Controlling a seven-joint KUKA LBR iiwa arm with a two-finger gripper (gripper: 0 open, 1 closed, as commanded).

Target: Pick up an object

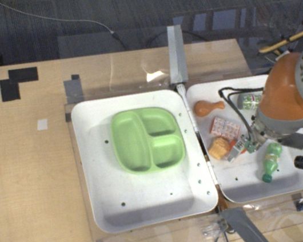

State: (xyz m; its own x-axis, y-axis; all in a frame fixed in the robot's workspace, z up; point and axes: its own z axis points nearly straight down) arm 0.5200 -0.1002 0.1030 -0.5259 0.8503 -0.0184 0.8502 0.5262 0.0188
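left bin (106,209) — tray (146,140) inside | right bin (238,186) — bottle (270,161) (lying)

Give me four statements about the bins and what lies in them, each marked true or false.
1. The green tray lies in the left bin. True.
2. The green bottle lies in the left bin. False: it lies in the right bin.
3. The orange object lies near the right bin's far edge. True.
4. The arm reaches over the left bin. False: it is over the right bin.
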